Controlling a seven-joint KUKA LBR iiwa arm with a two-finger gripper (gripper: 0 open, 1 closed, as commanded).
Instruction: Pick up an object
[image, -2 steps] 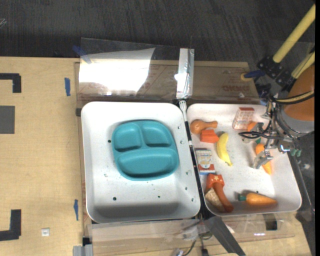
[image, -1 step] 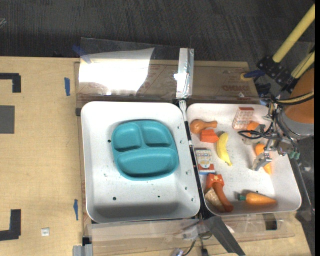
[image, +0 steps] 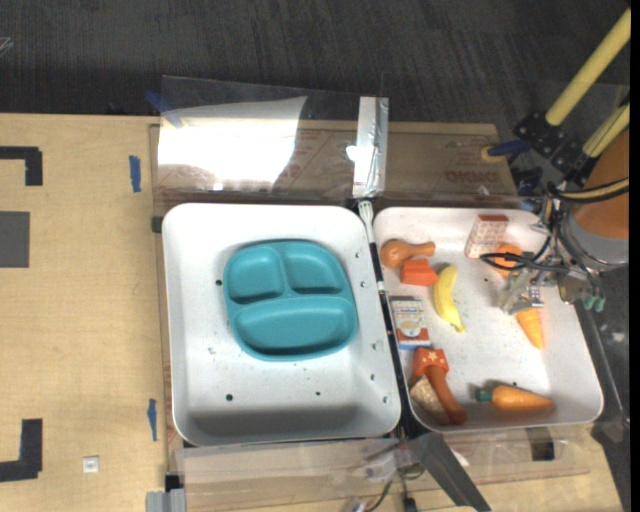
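The right white bin (image: 580, 350) holds toy foods: a yellow banana (image: 447, 297), a brown drumstick (image: 402, 250), an orange block (image: 418, 273), a small carton (image: 409, 321), a carrot (image: 512, 398), an orange cone (image: 533, 327) and a pink-white box (image: 487, 235). My gripper (image: 520, 288) hangs low over the bin's right part, just above the orange cone and below the pink-white box. An orange piece (image: 508, 257) lies partly hidden under its cables. I see no object lifted in it.
The left white bin (image: 190, 380) holds a teal divided plate (image: 290, 298). A red piece (image: 431, 360) and a hotdog-like toy (image: 438, 392) lie at the right bin's near left. A clear sheet (image: 240, 140) stands behind the bins. Yellow rods (image: 590, 65) cross the upper right.
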